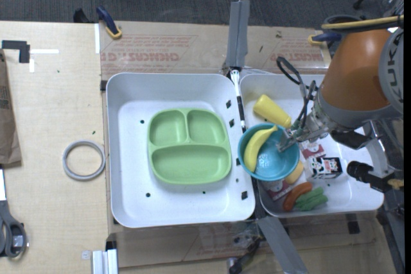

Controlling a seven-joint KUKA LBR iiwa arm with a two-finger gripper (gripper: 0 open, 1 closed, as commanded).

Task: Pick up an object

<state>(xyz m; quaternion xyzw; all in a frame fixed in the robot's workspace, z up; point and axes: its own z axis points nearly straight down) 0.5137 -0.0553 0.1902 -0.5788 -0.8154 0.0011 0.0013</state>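
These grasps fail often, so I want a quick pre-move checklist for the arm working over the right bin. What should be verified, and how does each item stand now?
1. Gripper over the blue bowl: ok.
2. Fingers' state visible: cannot tell.
3. Anything held between them: cannot tell.
4. Banana lying loose in the bowl: not ok, it may tip out.
5. Bowl inside the right bin: not ok, it overhangs the divider.
6. Green tray flat in the left bin: ok.

Single fixed camera overhead, angled down across both shallow white plastic bins (122, 157) on the bench.
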